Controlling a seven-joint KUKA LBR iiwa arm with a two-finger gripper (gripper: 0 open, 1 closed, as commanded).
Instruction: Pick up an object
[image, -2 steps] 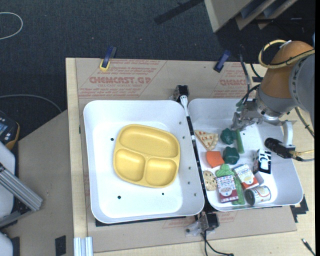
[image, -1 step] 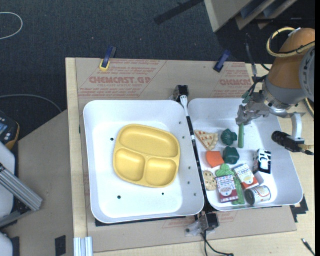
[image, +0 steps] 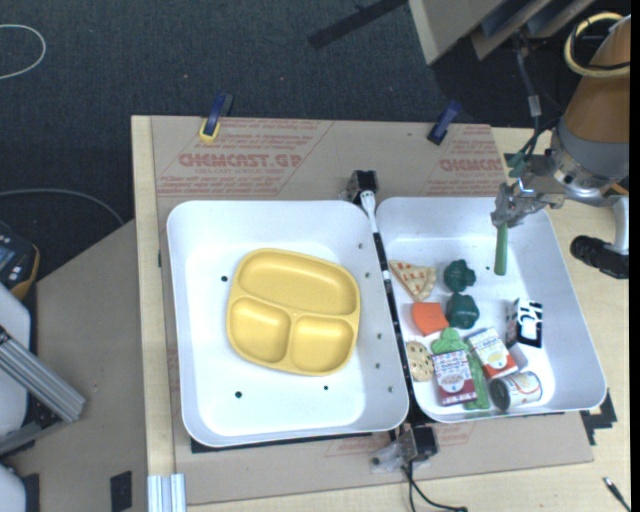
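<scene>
Gripper (image: 512, 205) at upper right of the frame, clenched on a green stick (image: 499, 250) that hangs from its fingers over the right bin (image: 570, 300).

The pick looks made and the lift appears under way: the stick dangles upright, its lower end above bare bin floor, apart from the pile at lower right, where green pieces (image: 460, 290), an orange piece (image: 428, 318), a pizza slice (image: 412, 277) and packets (image: 470, 365) lie. The yellow tray (image: 292, 310) sits in the left bin (image: 200, 330). Next calls for a steady rise, since the hold is near the stick's top and it could swing or slip.
</scene>
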